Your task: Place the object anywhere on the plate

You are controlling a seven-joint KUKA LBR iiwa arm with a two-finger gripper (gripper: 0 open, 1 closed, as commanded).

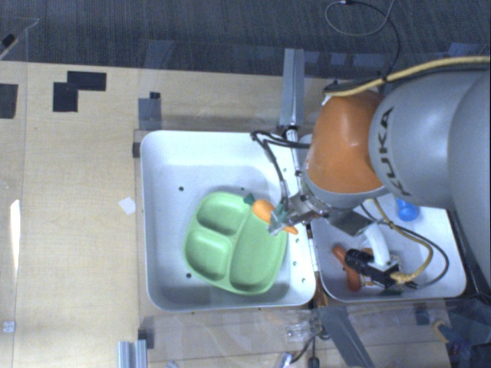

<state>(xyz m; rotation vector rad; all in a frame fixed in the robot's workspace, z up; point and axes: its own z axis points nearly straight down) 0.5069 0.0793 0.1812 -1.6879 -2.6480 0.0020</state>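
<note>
Tool [281,219] grips small orange carrot-like object [263,209] at green plate's [230,244] edge.

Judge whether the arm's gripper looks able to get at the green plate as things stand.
Probably yes: the gripper hangs right at the green plate's right rim, beside an orange object, with nothing between them.

The plate [234,245] is pale green — three compartments, all the same shade — and lies in a white bin [173,205] with a few dark specks on its floor. An orange object [263,209] with a touch of green at one end sits at the plate's right rim. The arm [414,148] is grey with an orange band (black lettering on the grey). The other white bin [453,271] holds red, black, white and blue things — yellow cable among them. The bench [69,205] is light wood with black squares.
</note>
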